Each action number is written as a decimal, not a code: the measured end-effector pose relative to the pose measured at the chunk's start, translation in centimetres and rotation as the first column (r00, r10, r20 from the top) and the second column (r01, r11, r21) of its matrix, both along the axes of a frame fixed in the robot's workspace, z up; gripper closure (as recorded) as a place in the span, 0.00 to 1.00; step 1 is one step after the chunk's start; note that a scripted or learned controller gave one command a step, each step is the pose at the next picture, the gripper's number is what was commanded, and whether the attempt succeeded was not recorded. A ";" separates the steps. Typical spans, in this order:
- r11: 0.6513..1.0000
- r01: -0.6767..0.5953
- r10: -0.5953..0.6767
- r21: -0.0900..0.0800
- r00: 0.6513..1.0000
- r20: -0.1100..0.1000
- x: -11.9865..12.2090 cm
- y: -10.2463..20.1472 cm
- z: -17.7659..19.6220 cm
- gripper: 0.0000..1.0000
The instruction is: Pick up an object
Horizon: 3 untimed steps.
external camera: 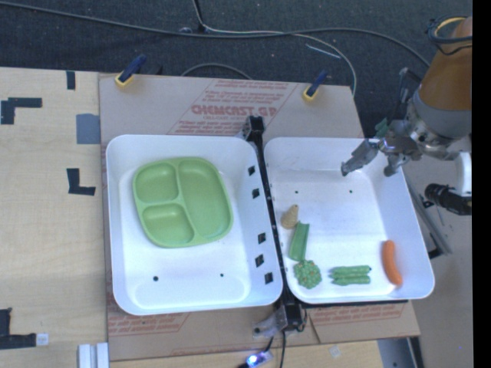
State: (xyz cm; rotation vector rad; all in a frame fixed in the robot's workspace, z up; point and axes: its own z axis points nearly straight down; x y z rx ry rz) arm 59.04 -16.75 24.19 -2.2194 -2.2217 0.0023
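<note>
My gripper (374,161) hangs over the far right part of the right bin (330,156), open, with nothing between its fingers. Below it in that bin lie several small items: a tan lump (289,218), a green stick (298,241), a broccoli floret (308,274), a green bean pod (350,275) and an orange carrot (392,262) near the right wall. All of them sit well toward the front, apart from the gripper.
The left bin (123,228) holds a green divided plate (182,202). A black divider with clips (263,213) runs between the bins. Yellow and blue clamps (130,70) pin the cardboard at the back. Cables cross the dark floor behind.
</note>
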 end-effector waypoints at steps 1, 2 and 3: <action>1.000 0.001 -0.001 0.000 1.000 -0.004 0.1 -0.8 -4.8 0.00; 1.000 0.000 0.000 0.001 1.000 -0.006 -0.2 -0.8 -11.3 0.00; 1.000 -0.001 0.001 -0.002 1.000 0.001 -0.2 -0.8 -15.9 0.00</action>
